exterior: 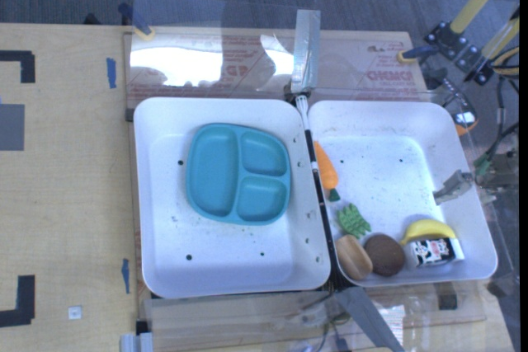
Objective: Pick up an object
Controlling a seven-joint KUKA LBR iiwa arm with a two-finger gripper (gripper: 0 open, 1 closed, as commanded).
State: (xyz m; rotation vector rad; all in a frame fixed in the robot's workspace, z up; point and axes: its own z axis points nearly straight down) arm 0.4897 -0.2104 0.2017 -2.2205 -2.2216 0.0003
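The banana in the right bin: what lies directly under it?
The banana rests on a small black-and-white carton. The carton's top is covered by the banana, so whether anything else sits between them cannot be seen.

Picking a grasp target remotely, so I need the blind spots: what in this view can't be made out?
- Camera view: the small black-and-white carton has print too small to read, and the banana overlaps its top.
- The bread roll and the brown round item touch; their contact sides are hidden.
- The carrot lies against the right bin's wall; its underside is hidden.
- The green leafy item is too small to identify.
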